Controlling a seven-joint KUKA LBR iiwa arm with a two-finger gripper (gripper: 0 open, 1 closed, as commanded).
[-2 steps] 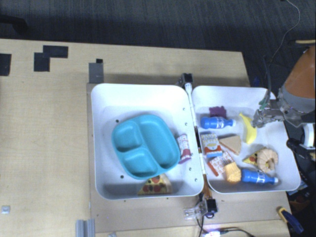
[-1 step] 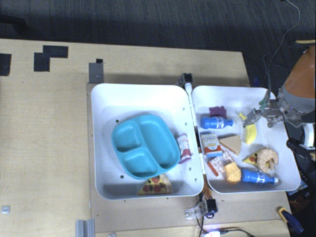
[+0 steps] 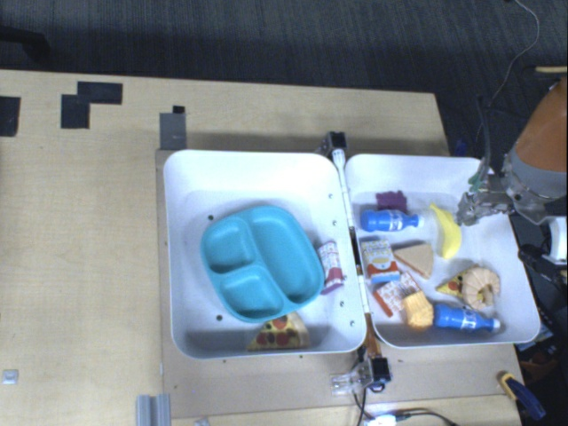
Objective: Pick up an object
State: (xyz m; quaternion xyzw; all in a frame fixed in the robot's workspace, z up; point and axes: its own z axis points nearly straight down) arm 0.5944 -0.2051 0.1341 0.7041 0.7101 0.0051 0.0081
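Over right bin [image 3: 529, 325], near far-right rim: hand [image 3: 470, 204], nothing visibly held. Banana [image 3: 446, 230] just beside, left. Risk: crowded toys, slanted banana slipping from pinch, rim collision.

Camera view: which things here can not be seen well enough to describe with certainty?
- Gripper: small and blurred over the right white bin; finger state unreadable.
- Grey arm with orange band: cut off by the right edge.
- Pizza-slice toy: partly hidden under the blue divided plastic plate in the left white bin.
- Small printed packets beside the yellow banana: labels too small to read.
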